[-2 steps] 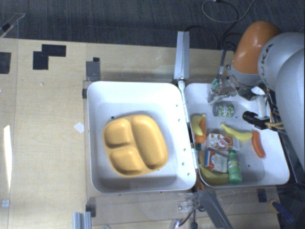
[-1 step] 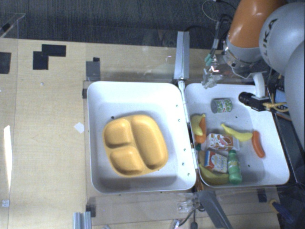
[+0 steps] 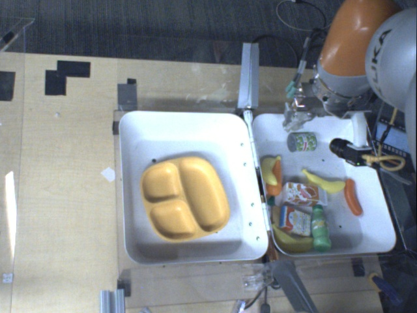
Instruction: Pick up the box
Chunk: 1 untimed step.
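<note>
Two white bins (image 3: 130, 175) sat on the bench. The gripper (image 3: 296, 113), grip state unclear, hovered over a can (image 3: 302, 141); the box (image 3: 301, 193), crowded by a banana (image 3: 324, 182), risked a slip.

The arm (image 3: 365, 38) is cut off by the top and right edges, so its base and most of its grey body lie outside the frame. The gripper (image 3: 296, 113) hangs above the back of the right bin (image 3: 378, 240), too small and blurred to tell how it stands. In front of the gripper, the lettering on the small can (image 3: 302, 141) is unreadable. Nearer the front of the right bin, 2 boxes lie together: the print on the upper box (image 3: 301, 193) is illegible, and the lower box (image 3: 296, 222) is partly covered by the green bottle (image 3: 319, 227). A yellow banana (image 3: 290, 241) under them shows only its curved edge.
</note>
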Available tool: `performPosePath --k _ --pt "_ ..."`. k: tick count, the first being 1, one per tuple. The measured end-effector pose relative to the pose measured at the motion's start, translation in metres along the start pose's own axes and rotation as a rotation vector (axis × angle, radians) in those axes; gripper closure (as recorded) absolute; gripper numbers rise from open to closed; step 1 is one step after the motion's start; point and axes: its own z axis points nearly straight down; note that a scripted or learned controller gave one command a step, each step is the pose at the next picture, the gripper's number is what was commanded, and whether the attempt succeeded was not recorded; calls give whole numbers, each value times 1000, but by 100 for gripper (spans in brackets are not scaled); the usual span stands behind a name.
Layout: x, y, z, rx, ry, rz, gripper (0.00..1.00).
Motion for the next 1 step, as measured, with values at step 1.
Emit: performPosePath --k 1 --pt "0 0 0 0 0 0 0"
